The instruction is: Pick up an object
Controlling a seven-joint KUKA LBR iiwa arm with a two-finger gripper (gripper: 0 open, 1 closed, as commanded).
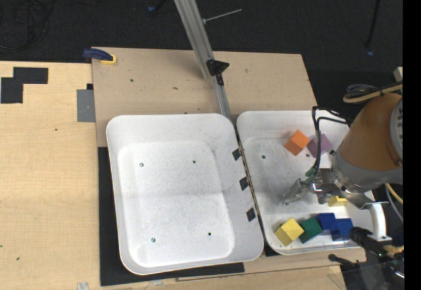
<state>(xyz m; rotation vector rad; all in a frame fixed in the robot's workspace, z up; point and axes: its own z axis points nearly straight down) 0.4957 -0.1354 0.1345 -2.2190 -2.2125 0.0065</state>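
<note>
Surface (164,81): light brown board carrying two shallow white bins side by side.

Left bin (174,193): one, well apart from the fingers on their left; nothing is seen lying in it.

Right bin (263,131): one; the gripper (296,191) hangs low inside it, reaching in from the right under the grey arm (371,144) with its orange band.

Contents of the right bin, five blocks counted:
- Orange block (297,143), one, beyond the fingers toward the far wall.
- Pale purple block (323,145), one, just right of the orange one, partly behind a black cable.
- Yellow block (288,231), one, nearer the camera than the fingers, by the near wall.
- Green block (310,228), one, touching the yellow block on its right.
- Blue block (334,224), one, just right of the green.

Fingers: thin, dark and blurred against the bin floor; whether they stand apart or together cannot be told, and no block is seen between them.

Obstructions: the arm's bulk covers the bin's right side. A small yellowish piece (337,201) shows just under the wrist; possibly another block.

Other: one slanted aluminium rail (194,22) rising behind the bins.
</note>
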